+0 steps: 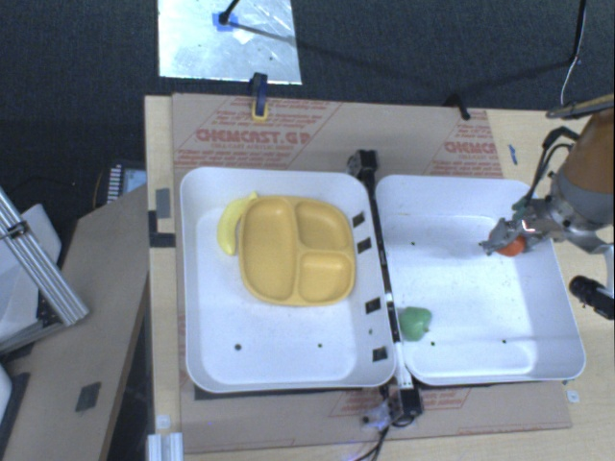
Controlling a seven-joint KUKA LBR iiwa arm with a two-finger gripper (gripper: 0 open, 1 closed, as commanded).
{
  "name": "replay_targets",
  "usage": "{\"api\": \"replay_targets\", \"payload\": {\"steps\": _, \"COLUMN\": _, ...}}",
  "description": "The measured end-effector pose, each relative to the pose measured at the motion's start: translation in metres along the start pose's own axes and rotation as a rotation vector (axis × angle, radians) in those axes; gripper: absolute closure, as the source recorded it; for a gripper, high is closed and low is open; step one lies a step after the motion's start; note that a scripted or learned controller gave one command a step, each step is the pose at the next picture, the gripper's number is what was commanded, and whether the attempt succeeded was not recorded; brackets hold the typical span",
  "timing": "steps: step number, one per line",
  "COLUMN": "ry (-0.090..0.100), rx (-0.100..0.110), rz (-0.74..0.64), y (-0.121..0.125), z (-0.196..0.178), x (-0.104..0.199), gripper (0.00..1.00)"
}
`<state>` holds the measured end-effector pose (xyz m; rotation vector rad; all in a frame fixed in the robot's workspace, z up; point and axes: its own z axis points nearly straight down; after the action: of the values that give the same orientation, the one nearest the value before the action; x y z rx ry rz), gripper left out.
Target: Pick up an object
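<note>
Dark carpet surrounds the worktop (317, 128) bearing two white bins. At three o'clock in the right bin (548, 353), the claw (506, 242) is clamped on an orange object (514, 247). A green object (414, 324) lies at seven o'clock.

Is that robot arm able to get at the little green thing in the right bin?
Probably yes. The green object lies in the open against the right bin's left wall, with nothing on top of it. The gripper hangs over the same bin. The wall beside the object may make the grasp awkward.
</note>
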<state>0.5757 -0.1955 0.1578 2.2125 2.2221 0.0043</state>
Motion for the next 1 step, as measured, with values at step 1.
{"api": "replay_targets", "payload": {"steps": 1, "ry": 0.0, "rx": -0.001, "rz": 0.0, "y": 0.0021, "z": -0.0542, "x": -0.0005, "gripper": 1.0}}
